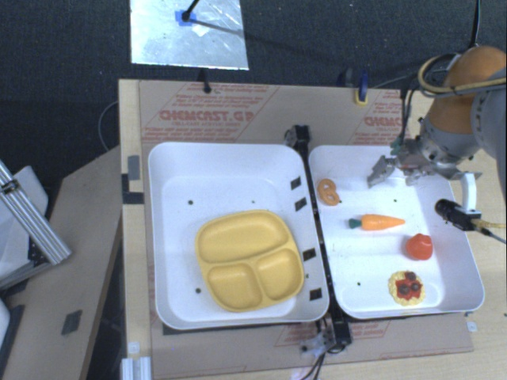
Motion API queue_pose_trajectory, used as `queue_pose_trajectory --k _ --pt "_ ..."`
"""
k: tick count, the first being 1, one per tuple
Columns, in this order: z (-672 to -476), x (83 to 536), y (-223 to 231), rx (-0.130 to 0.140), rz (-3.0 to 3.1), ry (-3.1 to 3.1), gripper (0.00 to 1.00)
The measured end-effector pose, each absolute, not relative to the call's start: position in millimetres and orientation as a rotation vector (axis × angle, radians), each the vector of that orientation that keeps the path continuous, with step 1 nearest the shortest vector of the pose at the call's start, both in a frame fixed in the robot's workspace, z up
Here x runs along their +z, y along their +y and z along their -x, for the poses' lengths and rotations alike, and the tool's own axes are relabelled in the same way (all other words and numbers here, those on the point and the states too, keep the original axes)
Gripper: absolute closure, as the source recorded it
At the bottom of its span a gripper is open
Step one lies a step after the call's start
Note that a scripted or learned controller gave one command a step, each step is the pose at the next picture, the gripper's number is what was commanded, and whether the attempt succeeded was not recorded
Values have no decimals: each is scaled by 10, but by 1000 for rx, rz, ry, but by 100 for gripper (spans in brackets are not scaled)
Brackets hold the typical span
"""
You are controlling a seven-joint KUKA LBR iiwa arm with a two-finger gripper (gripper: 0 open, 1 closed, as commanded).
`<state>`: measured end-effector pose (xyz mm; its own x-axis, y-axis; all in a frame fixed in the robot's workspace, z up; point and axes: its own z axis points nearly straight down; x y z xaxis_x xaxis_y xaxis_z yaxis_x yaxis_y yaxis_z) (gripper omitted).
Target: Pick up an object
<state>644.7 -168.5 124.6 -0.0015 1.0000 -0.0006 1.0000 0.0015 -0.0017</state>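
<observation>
The right bin [341, 299] holds a small pretzel [327, 191] at its left side, an orange carrot [378, 222] in the middle, a red tomato [419, 246] to the right, and a small round pizza [406, 286] near the front. My gripper [386, 169] hangs over the back of the right bin, above and behind the carrot, with its fingers spread apart and nothing between them.
The left bin [178, 180] carries a yellow three-compartment tray [248, 257]. A black clip divider [305, 204] runs between the bins. The grey arm with its orange band [467, 85] reaches in from the right. A foil sheet [188, 22] lies behind the bench.
</observation>
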Motion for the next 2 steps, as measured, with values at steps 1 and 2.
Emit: queue_pose_trajectory --k 1,2 --pt "-6470 1392 -1687 -4 2222 -2229 100" --pt "-6557 1914 -1610 -7 2219 -2234 100"
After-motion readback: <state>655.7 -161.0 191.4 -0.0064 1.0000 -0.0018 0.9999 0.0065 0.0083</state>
